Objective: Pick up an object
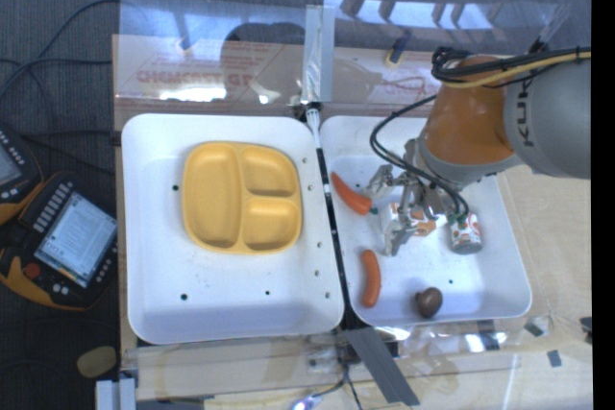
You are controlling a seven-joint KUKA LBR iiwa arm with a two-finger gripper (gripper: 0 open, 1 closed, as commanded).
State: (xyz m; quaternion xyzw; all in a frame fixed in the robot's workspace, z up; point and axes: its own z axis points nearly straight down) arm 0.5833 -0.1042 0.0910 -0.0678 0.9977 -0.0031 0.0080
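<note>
Jaws (pixel 402 228) above right bin's (pixel 500 288) sausages (pixel 370 277).

Bright even light, glare on clear panels (pixel 240 62)

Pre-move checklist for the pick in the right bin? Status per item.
1. Gripper over the right bin: ok.
2. Anything between its fingers: cannot tell, wrist and cables block the view.
3. Targets lying free: ok for the lower sausage and the brown ball, each apart from the others.
4. Upper sausage clear of the bin wall: not ok, it lies close to the divider.
5. Small can clear of the gripper: cannot tell, it lies right beside it.
6. Yellow tray out of the way: ok, it sits in the left bin.
</note>
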